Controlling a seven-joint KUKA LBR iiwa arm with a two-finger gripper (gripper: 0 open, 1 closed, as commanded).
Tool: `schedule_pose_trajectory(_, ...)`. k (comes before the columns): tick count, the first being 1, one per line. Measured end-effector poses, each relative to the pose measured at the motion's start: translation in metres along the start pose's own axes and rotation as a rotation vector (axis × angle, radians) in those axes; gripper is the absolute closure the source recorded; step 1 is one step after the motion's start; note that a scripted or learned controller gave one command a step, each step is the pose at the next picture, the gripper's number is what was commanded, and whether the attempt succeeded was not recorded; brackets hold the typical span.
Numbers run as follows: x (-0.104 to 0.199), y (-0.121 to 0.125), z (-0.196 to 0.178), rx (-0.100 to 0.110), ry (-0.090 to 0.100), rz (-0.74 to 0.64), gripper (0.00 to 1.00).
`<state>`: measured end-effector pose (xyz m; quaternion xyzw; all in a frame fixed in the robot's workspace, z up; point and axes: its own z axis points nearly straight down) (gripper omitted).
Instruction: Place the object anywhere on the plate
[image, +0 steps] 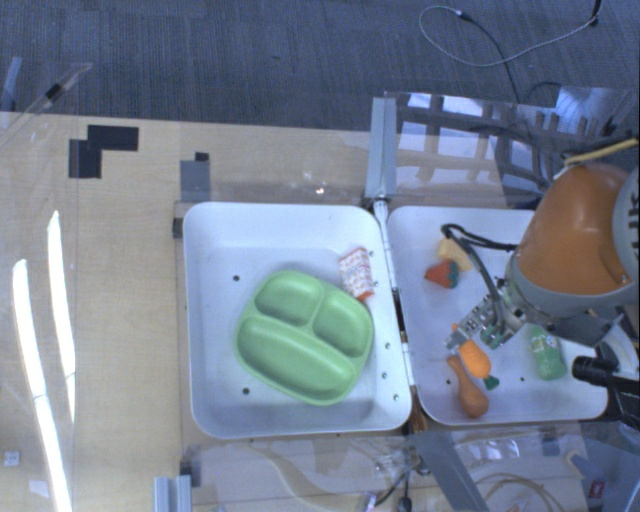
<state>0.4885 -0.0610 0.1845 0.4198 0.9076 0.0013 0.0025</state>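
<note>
The gripper (482, 330) hangs low over the right bin (570, 400), its tip just above an orange carrot-like toy (470, 375) whose long axis runs down and slightly right, away from the tool. Whether the tool is spread or pinching I cannot tell; the wrist hides it, and nothing is clearly held. The green divided plate (305, 335) lies in the left bin (215, 300), well apart to the left across the divider. A red-and-white packet (356, 272) sits touching the plate's upper right edge.
</note>
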Motion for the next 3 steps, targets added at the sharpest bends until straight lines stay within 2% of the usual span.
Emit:
schedule_pose_trajectory(1,-0.017,0.084,-0.005,0.001,0.0,0.139,1.0)
schedule_pose_trajectory(2,0.072,0.13,-0.023,-0.002,0.001,0.113,1.0)
schedule_pose_trajectory(3,0.071,0.129,-0.023,0.0,0.001,0.113,0.0)
